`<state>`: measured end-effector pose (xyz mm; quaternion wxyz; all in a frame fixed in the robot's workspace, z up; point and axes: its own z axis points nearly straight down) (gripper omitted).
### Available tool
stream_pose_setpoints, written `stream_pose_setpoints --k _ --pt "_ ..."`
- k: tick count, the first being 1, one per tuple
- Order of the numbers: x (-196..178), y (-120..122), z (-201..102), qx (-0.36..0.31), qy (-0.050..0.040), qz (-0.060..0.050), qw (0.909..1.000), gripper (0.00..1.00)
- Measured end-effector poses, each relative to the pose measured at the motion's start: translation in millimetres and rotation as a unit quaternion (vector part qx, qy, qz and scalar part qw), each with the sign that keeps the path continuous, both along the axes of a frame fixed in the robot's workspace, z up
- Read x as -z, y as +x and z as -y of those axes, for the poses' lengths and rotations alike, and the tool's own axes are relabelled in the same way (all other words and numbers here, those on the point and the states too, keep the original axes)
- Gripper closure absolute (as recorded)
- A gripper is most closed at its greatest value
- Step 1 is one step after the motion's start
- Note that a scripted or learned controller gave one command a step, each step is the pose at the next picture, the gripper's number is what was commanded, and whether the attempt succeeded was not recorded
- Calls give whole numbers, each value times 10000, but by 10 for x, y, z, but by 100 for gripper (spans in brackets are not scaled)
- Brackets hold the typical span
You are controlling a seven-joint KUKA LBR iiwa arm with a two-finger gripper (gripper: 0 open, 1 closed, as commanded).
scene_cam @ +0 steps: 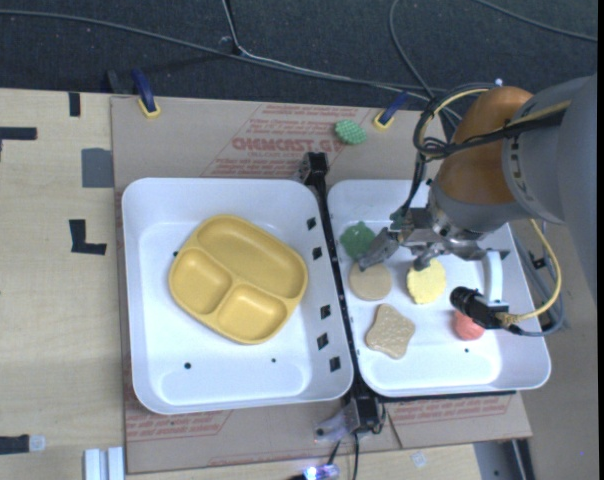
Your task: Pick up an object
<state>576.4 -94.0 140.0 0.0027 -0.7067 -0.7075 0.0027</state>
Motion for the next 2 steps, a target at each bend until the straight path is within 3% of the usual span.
stream_pose_setpoints --k 1,2 --pt "539 -12 -9 -3 0 12 10000 0" --pt "414 -4 -18 -8 4 22 10000 100"
